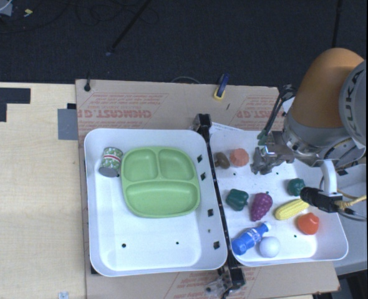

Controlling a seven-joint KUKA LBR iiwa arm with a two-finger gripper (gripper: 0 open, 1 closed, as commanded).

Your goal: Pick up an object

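Setup: two white bins sat side by side on the table; left bin (pixel 109 254) and right bin (pixel 334 251) shared a black divider (pixel 214 185).
Arm: grey arm with orange band (pixel 327 89) reached in from the right, over the right bin's far right part.
End effector: end effector (pixel 266 162) hung low over the right bin's far side, just right of the orange-pink ball (pixel 239 157); nothing visible between the tips; too dark and small to tell wide or narrow.
Task thing: no object lifted yet; candidates all lay in the right bin.
Nearest candidates: orange-pink ball and brown lump (pixel 221 161) near the far left corner of the right bin, close together; likely targets, judging from where the end effector sat.
Other items: green pepper (pixel 237 199) and purple grapes (pixel 261 205) mid-bin, just beside each other; yellow corn (pixel 291 208), orange fruit (pixel 307 223) and dark green piece (pixel 295 186) toward the right edge; blue bottle (pixel 250 238) and white ball (pixel 269 246) at the near edge, touching or nearly so.
Long axes: corn lay flat, long axis slanting from near-left to far-right; bottle lay flat on the same slant, cap end toward the far right; balls had no clear axis.
Left bin: green divided plate (pixel 160 182) flat in the middle, small can (pixel 111 161) at its far left corner; looked like clutter, not in reach of the current pose.
Why scattered: loose, well-spaced layout probably gave the end effector room to close around one item.
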